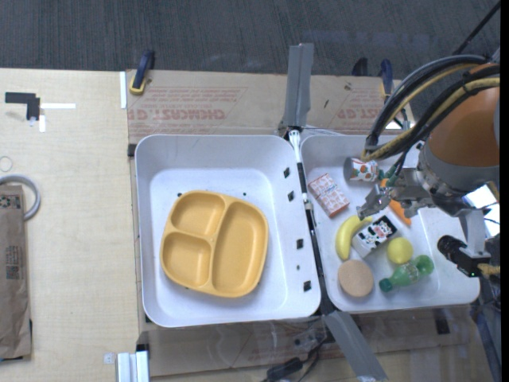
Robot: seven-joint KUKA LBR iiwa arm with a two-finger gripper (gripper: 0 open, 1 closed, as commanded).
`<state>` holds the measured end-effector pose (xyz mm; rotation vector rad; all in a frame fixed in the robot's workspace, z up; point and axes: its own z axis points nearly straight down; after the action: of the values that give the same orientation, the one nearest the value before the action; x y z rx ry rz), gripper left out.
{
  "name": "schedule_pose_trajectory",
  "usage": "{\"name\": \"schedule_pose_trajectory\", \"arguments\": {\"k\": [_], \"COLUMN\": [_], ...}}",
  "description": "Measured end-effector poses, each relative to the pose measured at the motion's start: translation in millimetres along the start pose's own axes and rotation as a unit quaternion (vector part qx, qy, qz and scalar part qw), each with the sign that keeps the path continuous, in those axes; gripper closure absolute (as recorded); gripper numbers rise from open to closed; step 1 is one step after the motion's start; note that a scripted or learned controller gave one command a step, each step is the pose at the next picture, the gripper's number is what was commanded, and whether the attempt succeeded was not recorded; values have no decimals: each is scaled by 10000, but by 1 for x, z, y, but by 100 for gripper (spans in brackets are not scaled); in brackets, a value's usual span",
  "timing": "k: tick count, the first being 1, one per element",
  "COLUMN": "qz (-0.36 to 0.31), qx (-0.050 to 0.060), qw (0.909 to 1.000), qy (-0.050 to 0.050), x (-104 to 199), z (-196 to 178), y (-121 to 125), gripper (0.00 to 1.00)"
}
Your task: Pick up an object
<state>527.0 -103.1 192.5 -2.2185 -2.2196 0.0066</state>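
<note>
Nearest the camera, along the lower edge of the right bin [465, 293], lie a round tan disc [355, 278] and a green bottle [407, 274] on its side, both below the tool [380, 200]. Just above them sit a yellow lemon [399, 250] and a small black-and-white carton [375, 235], with a banana [346, 235] curving along the carton's left side; these three crowd directly under and just beside the tool's tips. The tool hangs low over this cluster, its two dark fingers [371, 206] pointing down-left and spread a little apart, with nothing visibly between them. A sliver of orange shows just to the tool's right, by the carton's upper corner; what it is cannot be told. To the tool's left and slightly beyond lies a pink patterned box [328, 194], and just past the tool a small cup-like object [360, 169] lies tipped over. Well to the left, the other bin [159, 173] holds a yellow divided plate [214, 243]. Farther back, a cardboard sheet [215, 102] covers the worktop [64, 150] behind both bins.
</note>
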Motion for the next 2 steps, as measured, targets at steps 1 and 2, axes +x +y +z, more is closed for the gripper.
{"name": "schedule_pose_trajectory", "arguments": {"k": [1, 2], "qz": [198, 16], "qx": [-11, -19], "qw": [9998, 10000], "qy": [-1, -5], "x": [-47, -95], "z": [47, 102], "y": [50, 73], "gripper": [0, 0]}}
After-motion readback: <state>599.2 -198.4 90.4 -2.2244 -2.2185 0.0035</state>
